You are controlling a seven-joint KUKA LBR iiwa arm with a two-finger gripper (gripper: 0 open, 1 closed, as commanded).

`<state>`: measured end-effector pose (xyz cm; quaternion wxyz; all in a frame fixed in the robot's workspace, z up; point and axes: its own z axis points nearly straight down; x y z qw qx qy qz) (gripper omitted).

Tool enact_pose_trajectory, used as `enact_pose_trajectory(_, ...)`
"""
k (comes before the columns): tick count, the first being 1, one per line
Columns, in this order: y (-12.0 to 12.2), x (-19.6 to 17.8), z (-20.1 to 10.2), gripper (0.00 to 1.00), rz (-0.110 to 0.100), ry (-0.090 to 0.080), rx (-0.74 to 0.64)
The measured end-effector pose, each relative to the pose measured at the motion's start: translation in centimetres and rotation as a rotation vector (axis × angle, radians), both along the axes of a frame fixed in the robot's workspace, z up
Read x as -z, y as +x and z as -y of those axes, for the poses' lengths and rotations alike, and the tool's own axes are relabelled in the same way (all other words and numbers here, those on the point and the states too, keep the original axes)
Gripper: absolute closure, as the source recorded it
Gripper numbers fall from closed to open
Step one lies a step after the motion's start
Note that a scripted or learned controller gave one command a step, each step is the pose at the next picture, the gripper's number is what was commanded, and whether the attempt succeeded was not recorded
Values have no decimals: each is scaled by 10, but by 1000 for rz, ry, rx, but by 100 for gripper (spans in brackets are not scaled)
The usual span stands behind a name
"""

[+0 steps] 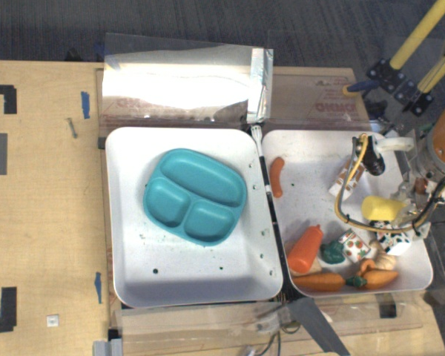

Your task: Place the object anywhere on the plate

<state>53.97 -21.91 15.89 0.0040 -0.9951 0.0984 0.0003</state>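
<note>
Teal plate point(195, 195) with three compartments noted in the middle of the left bin point(126, 273), nothing resting on it. Gripper point(389, 225) found low over the right bin point(311, 150) near its right edge, amid cables; jaw opening impossible to tell, and a yellow block point(380, 208) seen right at the fingers, hold unconfirmed. Along that bin's near edge: orange bottle point(305, 249), carrot point(319, 280), small green toy point(331, 253) and a second carrot point(377, 277); a sausage point(277, 176) lying by the left wall.
</note>
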Motion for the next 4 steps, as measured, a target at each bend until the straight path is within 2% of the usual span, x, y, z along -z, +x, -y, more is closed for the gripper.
enact_pose_trajectory(1,2,-11,-2,100,5,3,1)
enact_pose_trajectory(2,-42,-4,3,100,-3,-4,5)
enact_pose_trajectory(3,2,1,-26,100,-1,-1,0)
enact_pose_trajectory(4,-47,-41,-23,100,-1,-7,5)
